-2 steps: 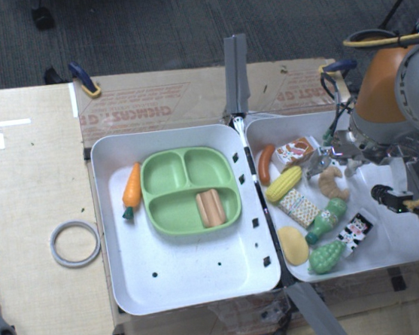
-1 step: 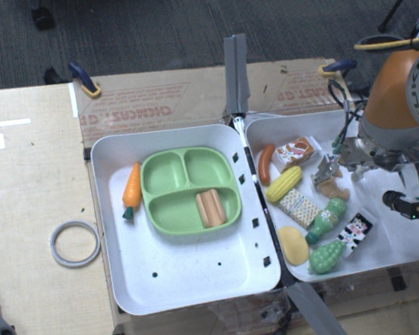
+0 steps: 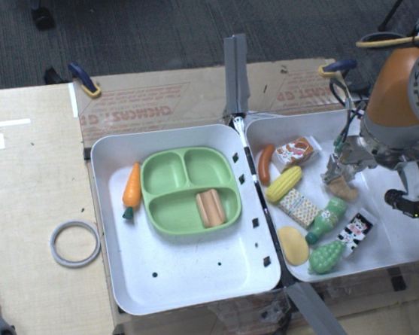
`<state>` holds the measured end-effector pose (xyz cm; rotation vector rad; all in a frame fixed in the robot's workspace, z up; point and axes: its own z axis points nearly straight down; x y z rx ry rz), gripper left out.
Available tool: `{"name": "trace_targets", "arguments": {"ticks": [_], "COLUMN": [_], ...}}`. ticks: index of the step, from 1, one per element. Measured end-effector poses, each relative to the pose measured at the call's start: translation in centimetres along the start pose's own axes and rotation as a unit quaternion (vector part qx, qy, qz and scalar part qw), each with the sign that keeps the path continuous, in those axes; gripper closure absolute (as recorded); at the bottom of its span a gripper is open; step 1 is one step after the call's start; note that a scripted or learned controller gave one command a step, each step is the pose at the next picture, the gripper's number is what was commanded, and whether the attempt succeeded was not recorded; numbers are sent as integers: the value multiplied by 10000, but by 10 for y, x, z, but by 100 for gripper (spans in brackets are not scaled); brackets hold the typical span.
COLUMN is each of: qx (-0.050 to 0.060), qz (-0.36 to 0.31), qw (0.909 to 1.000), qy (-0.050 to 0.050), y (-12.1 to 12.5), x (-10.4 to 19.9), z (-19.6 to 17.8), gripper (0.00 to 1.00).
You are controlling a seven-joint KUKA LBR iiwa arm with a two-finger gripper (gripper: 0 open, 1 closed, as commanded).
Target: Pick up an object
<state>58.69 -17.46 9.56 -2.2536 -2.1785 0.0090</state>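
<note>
1. You have the gripper (image 3: 340, 172) low in the right bin (image 3: 401, 249), near its far right part, with the arm (image 3: 401, 94) reaching in from the right.
2. State of the gripper: you cannot tell from this slanted view whether it is spread or pressed together. A small tan piece (image 3: 342, 187) lies directly under it; whether that piece is pinched or merely beneath cannot be read.
3. Candidate things, placed from the gripper: the tan piece right below; a green vegetable (image 3: 327, 220) just beyond it toward the near side; a black-and-white cow toy (image 3: 354, 232) near, on the same side; a corn cob (image 3: 283, 183) and a red-and-white carton (image 3: 296, 151) to the left.
4. Farther left lie a checkered block (image 3: 299, 206), a hot dog (image 3: 267, 163), a yellow lemon-like piece (image 3: 294, 246) and a second green toy (image 3: 326, 257).
5. The left bin (image 3: 186, 283) holds a green tray (image 3: 187, 169) and a carrot (image 3: 131, 188), well apart from the gripper.
6. Risk: the tan piece looks small and low, so a closing grip may slide off it or close above it.
7. Risk: the green vegetable sits close by; a descent slightly off could nudge it or catch two things at once.
8. Risk: the bin wall to the right is near, so a finger may strike it.
</note>
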Motion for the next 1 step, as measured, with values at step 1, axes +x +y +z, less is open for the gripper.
{"name": "trace_targets", "arguments": {"ticks": [1], "qx": [-32], "qz": [570], "qw": [9984], "qy": [-10], "y": [67], "x": [24], "z": [-82], "gripper": [100]}}
